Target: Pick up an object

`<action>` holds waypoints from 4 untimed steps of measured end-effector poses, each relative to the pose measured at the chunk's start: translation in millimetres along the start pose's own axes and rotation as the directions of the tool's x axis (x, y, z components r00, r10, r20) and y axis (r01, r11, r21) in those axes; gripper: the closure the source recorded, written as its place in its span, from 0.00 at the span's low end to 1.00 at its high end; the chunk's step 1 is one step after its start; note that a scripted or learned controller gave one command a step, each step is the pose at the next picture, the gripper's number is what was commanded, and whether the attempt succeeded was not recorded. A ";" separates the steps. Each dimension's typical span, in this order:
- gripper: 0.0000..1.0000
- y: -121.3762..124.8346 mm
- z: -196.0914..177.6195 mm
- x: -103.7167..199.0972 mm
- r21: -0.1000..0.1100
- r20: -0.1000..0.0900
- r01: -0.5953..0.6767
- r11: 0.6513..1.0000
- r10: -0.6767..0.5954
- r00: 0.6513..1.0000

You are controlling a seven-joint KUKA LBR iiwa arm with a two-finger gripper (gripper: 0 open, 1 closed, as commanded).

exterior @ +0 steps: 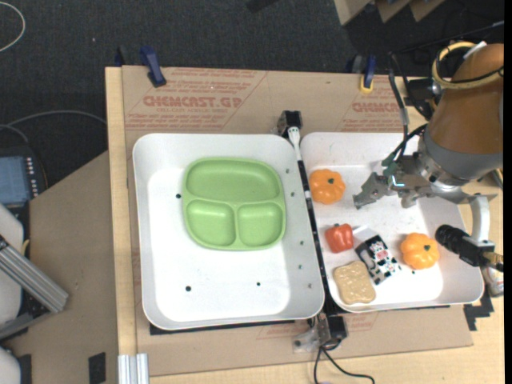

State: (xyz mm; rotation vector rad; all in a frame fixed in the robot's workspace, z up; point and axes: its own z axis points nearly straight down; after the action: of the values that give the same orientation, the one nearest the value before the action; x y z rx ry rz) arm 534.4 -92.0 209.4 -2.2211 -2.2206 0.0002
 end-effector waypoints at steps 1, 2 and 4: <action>1.00 0.7 -10.8 0.0 -0.003 0.001 0.000 1.000 0.000 1.000; 1.00 -28.3 -166.8 34.3 -0.021 0.001 0.006 1.000 -0.006 1.000; 1.00 -55.9 -184.2 53.8 0.010 0.000 0.001 1.000 -0.001 1.000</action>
State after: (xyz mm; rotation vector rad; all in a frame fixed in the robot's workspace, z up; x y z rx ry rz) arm 478.6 -38.3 393.6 -2.2151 -2.2163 0.0112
